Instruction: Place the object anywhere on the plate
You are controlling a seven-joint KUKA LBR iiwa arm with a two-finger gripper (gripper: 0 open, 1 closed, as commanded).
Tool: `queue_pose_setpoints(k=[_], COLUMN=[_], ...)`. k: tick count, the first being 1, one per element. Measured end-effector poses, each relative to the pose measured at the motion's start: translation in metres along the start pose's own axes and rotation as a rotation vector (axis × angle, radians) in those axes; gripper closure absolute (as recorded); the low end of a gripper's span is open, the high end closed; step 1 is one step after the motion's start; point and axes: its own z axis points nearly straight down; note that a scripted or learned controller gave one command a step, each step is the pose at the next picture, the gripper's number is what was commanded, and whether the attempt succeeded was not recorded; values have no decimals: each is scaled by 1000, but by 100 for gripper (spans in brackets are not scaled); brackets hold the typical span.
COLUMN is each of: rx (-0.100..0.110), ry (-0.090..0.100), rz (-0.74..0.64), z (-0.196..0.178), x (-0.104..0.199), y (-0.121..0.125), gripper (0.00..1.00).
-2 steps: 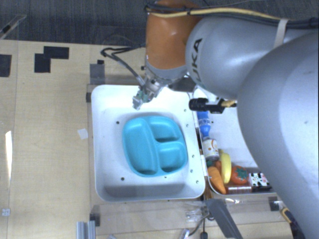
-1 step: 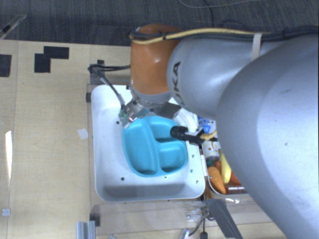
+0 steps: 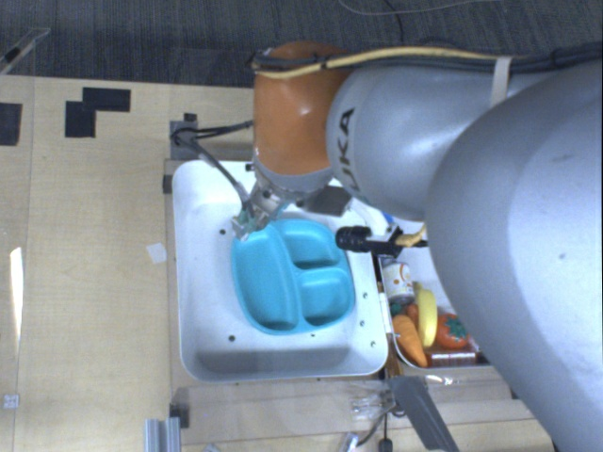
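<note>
- The worktop [image 3: 85,281] on the left is pale, and no loose thing lies on it.
- The left bin [image 3: 203,281] is white and shallow, and it carries the blue plate [image 3: 273,290], which has three compartments. I see no object in any of them.
- The end effector [image 3: 248,222] hangs just over the upper left corner of the plate. It is small and blurred here, so I cannot tell if it is spread, pressed together or pinching something.
- The right bin [image 3: 435,372] is mostly hidden under the arm. In its visible part a banana [image 3: 427,316], a carrot [image 3: 408,339] and a red piece [image 3: 454,335] lie close together, below a small jar [image 3: 399,279].
- I judge that the object to place is one of these toy foods. They are probably light, stiff plastic with a smooth and a little slippery skin.
- The banana and the carrot are long and rounded, so the best hold is across the narrow middle. At the tapered ends they can slip out.
</note>
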Motion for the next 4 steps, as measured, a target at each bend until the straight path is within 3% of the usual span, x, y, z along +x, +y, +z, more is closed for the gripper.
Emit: queue_pose_setpoints(k=[1, 2, 3, 4], rx=[1, -10, -35, -50], ry=[1, -3, 2, -3], rz=[442, 306, 294, 444], z=[-1, 86, 86, 85], x=[45, -12, -16, 16], y=[-44, -39, -71, -94], gripper=[100, 100, 100, 100])
